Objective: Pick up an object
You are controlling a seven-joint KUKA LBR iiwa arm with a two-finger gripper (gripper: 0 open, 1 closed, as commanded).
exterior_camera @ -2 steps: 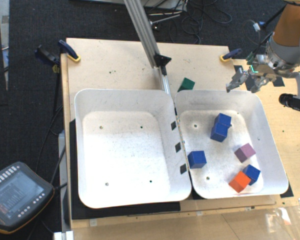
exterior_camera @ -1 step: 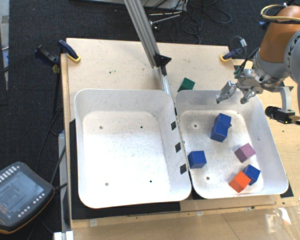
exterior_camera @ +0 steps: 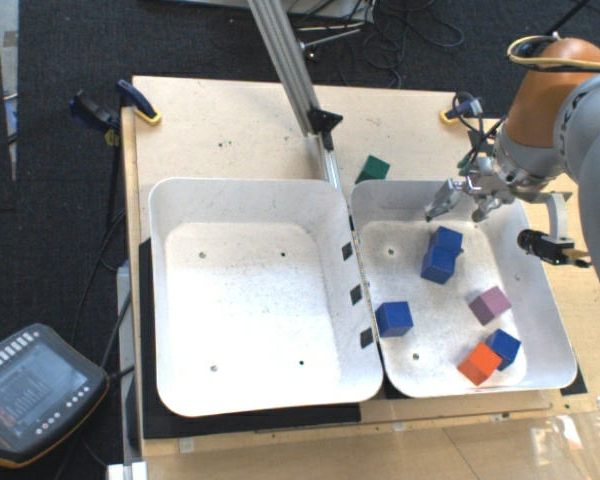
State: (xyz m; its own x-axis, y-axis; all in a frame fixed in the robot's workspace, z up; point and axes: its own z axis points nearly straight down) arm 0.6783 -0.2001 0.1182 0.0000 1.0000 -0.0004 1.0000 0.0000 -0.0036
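1. The right bin (exterior_camera: 540,298) serves as the landmark; the gripper (exterior_camera: 467,200) hangs over its far edge, fingers spread apart with nothing between them.
2. The nearest candidate is the tall blue block (exterior_camera: 442,254), lying inside the right bin just below and slightly toward the bin's centre from the gripper, tilted rather than square to the bin walls.
3. Also inside that bin: a blue cube (exterior_camera: 394,318) by its left wall, a purple block (exterior_camera: 490,305) toward its right side, and an orange block (exterior_camera: 479,364) touching a small blue block (exterior_camera: 504,347) near its front right corner.
4. A green block (exterior_camera: 373,169) sits on the bench just beyond the bin's far left corner.
5. The tall blue block looks rigid and light, probably foam or wood, with flat faces; it should neither crush nor slip much.
6. Best hold, I judge: close across its two long flat sides, fingers turned to match its tilt.
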